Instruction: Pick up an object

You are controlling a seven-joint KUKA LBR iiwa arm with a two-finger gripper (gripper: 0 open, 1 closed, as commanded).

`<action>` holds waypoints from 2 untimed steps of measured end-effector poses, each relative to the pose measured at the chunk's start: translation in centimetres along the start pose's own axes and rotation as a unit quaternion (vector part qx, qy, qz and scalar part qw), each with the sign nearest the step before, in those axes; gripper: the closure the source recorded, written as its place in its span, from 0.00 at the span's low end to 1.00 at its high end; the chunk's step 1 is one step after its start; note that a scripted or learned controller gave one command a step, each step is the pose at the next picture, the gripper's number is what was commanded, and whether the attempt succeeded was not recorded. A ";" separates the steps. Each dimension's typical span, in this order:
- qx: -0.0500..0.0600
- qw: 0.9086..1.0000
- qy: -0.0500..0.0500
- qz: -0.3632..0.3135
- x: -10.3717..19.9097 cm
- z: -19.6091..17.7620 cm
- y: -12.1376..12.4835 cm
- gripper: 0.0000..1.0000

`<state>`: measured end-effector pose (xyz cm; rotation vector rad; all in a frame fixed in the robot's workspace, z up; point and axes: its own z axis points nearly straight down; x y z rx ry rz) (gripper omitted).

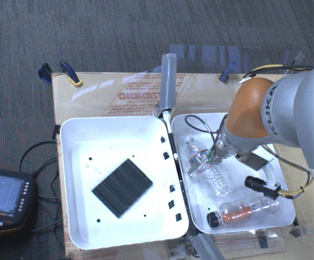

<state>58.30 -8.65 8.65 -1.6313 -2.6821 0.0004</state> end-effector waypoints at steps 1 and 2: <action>0.000 1.000 0.001 0.002 -0.1 -1.0 0.0 1.00; -0.001 1.000 -0.001 -0.021 4.2 -10.1 5.9 1.00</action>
